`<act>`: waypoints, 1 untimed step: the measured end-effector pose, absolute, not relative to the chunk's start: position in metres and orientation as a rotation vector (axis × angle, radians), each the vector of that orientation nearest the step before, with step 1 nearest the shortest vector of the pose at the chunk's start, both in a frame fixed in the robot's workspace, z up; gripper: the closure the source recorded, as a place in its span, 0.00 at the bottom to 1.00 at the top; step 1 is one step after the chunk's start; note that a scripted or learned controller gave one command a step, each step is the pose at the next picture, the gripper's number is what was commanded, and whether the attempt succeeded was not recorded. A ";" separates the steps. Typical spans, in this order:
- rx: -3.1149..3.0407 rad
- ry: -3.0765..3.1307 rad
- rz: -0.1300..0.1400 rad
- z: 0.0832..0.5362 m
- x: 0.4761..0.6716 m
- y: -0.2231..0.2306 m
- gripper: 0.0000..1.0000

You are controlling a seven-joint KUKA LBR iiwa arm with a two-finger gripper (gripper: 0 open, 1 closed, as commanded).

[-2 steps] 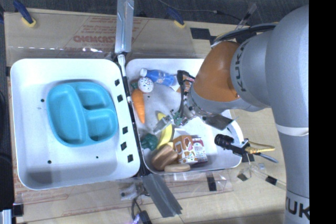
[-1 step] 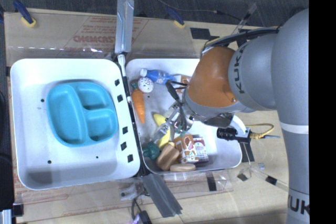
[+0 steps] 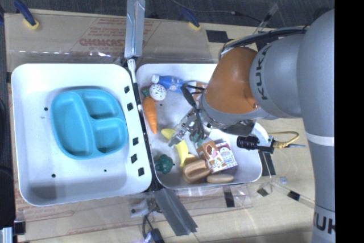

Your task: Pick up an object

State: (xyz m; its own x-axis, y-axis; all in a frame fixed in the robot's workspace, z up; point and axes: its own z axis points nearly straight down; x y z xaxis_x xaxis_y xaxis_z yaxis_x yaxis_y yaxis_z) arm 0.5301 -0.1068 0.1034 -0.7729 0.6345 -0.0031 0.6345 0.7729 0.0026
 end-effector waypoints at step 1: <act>1.359 2.827 0.004 0.194 0.594 -0.064 1.00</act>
